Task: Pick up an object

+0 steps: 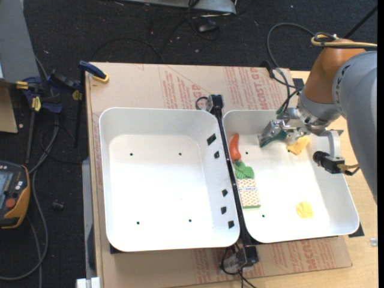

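Pincer (271, 134) low over right white plastic bin (336, 212), finger state unclear (cannot tell); small yellow block (298, 145) just beside it; red-orange carrot-shaped toy (234, 146) near divider.

One fixed camera looks down slantwise on both bins (162, 122) from above.

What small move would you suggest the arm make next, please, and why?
Probably a short descent onto the small yellow block. The gripper hangs over the right white bin beside that block, while the orange carrot-shaped toy and the flat yellow piece lie farther away.
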Available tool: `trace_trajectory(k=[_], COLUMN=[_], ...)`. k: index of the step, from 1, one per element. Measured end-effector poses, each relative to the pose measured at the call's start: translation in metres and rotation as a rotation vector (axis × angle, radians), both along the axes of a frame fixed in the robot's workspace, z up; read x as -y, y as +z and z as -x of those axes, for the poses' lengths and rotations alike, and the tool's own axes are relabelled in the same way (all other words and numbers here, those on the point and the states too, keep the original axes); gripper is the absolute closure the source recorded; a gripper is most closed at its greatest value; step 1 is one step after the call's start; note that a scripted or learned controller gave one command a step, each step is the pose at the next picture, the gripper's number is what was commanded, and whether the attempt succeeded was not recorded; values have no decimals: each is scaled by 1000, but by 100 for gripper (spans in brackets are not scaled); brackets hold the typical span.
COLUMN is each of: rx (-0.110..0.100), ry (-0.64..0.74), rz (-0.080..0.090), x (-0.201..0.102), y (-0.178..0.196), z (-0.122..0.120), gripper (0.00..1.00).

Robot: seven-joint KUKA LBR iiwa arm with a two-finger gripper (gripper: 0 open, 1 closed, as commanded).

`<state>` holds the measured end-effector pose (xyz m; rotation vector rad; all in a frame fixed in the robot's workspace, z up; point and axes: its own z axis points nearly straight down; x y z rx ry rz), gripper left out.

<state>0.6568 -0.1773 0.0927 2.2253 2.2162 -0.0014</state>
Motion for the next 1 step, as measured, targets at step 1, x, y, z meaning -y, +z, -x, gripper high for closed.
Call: trace_trajectory(k=[1], rx=[-2], ry=[-1], rz=[-1], x=[40], y=[0], z=[69], gripper=[0])
